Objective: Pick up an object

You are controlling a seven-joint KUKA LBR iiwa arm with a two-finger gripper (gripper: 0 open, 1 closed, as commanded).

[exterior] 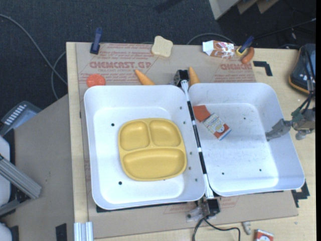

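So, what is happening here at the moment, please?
A robot arm is reaching in from the right, meant to pick up an object. Its pincer is at the right edge of the right bin and holds nothing. A small carton lies in that bin's upper left part, beside an orange piece. The left bin holds a yellow divided plate.

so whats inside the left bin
A yellow divided plate lies flat in the left bin; its three compartments hold nothing. The bin floor beneath the plate is covered.
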